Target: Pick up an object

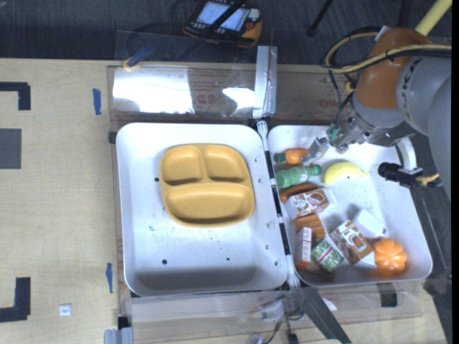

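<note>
Reaching in from the right, the hand [320, 147] hovers over the right bin [419, 224], near a lemon [343, 171]; its grip cannot be told.

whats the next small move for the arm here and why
Probably a short drop toward the yellow lemon. The end effector hangs over the back of the right bin, nothing visible between its fingers, and the lemon lies just beside it with bare floor to its right.
</note>
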You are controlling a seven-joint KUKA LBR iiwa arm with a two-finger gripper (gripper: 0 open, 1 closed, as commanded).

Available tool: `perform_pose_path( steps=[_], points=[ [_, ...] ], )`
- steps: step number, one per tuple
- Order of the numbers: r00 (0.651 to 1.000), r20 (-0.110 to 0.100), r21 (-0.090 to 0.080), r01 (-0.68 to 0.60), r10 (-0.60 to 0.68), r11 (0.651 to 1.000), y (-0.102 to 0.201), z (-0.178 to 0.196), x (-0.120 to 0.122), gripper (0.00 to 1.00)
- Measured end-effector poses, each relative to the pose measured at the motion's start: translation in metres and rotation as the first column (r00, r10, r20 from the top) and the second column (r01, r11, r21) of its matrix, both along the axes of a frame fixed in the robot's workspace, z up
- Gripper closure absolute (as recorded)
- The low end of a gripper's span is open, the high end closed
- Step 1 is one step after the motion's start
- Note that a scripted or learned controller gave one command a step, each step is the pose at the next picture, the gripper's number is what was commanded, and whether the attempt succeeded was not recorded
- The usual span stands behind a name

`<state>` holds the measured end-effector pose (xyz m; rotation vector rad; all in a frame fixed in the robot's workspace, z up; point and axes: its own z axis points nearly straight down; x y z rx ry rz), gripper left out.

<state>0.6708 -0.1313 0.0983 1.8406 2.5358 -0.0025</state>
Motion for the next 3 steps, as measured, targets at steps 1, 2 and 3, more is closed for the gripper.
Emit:
perform_pose_path(
  steps=[1, 2, 3],
  points=[
    [0.992, -0.009, 0.008, -0.122, 0.123, 0.992, -0.046, -0.014, -0.043, 0.00],
    [1.000, -0.007, 0.008, 0.023, -0.023, 1.000, -0.061, -0.013, -0.096, 0.00],
    [1.000, -0.006, 0.008, 0.024, -0.024, 1.000, -0.063, -0.005, -0.095, 1.00]
  ],
)
